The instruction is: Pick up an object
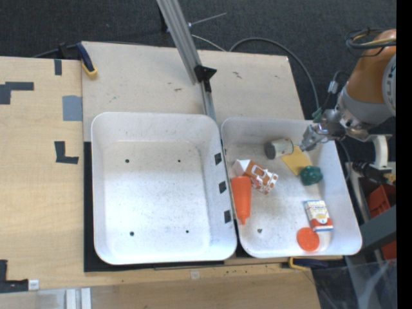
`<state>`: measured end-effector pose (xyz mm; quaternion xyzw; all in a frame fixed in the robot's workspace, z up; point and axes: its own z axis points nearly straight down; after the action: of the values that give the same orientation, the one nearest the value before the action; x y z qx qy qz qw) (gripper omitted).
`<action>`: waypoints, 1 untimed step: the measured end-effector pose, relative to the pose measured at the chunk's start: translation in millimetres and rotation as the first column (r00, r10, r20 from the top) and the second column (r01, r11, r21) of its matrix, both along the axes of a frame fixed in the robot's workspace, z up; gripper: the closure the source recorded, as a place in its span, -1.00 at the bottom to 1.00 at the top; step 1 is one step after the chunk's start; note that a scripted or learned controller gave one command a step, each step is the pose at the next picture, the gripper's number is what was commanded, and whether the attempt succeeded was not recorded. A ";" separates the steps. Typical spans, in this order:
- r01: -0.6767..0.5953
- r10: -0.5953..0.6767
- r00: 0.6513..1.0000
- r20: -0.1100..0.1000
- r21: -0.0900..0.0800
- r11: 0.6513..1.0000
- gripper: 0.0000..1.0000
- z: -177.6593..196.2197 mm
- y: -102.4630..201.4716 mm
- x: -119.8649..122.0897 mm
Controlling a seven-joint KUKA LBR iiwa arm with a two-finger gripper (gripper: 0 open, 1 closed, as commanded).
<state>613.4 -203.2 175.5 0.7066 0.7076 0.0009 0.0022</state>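
Gripper [309, 138] positioned over right bin [347, 201], just beside grey cylinder [279, 149] and yellow block [297, 161]; grasp state cannot be determined.

Even, soft light; slight blur

No legible text on anything.

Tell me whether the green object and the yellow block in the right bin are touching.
Cannot tell. In the camera view the green object sits right against the yellow block at its lower right corner, with no clear gap, but contact isn't plain.
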 end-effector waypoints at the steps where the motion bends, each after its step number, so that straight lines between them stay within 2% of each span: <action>1: 0.000 0.000 1.000 0.000 0.000 1.000 1.00 53.3 0.4 0.9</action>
<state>614.4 -202.8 228.8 0.7065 0.7077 0.0010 0.0020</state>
